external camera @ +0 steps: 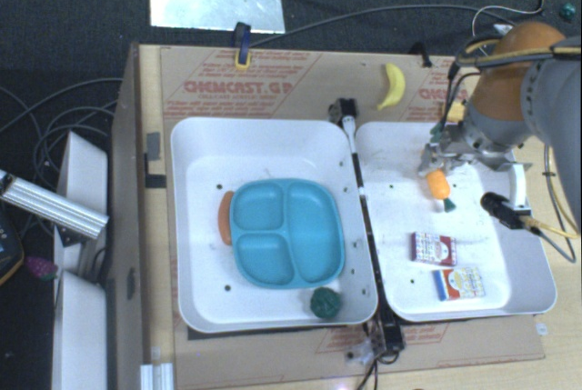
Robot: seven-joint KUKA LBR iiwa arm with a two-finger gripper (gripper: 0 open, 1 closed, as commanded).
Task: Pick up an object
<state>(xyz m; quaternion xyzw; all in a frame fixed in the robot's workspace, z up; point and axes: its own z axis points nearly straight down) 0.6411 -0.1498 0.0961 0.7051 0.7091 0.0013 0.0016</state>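
Left bin, near edge: dark green ball by the near-right corner. Ctr: blue divided plate; orange-brown sausage-shaped item touching its left rim. Right bin, near-right area: two small cartons, blue/white one nearer, red one just beyond, slightly apart. Further back, toward the far edge: orange carrot-like piece w/ green tip, lying on the bin floor. Gripper sits directly above/behind carrot at the bin's far side; finger state cannot be determined, nothing seen betw. them. Yellow banana lies outside bins on the cardboard bench top, beyond the right bin's far-left corner.
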